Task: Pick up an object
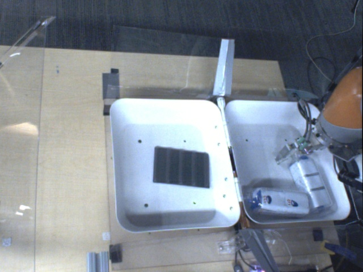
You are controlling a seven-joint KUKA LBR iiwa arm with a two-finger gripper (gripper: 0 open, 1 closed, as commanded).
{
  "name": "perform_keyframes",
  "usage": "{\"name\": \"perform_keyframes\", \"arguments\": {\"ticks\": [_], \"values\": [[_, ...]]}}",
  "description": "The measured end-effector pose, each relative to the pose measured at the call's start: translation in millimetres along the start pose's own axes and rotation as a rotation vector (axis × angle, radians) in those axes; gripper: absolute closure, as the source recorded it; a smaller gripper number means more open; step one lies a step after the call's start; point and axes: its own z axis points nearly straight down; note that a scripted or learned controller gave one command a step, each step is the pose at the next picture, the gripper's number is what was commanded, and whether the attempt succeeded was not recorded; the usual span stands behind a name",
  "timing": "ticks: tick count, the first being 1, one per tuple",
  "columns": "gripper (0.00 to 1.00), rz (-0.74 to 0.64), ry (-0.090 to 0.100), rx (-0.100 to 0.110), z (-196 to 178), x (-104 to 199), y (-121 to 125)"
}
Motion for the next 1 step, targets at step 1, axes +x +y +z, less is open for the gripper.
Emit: {"name": "perform_keyframes", "arguments": {"ticks": [1], "values": [[0.00,-0.019,-0.003,-0.006,-47.2,41.6,-18.3]]}}
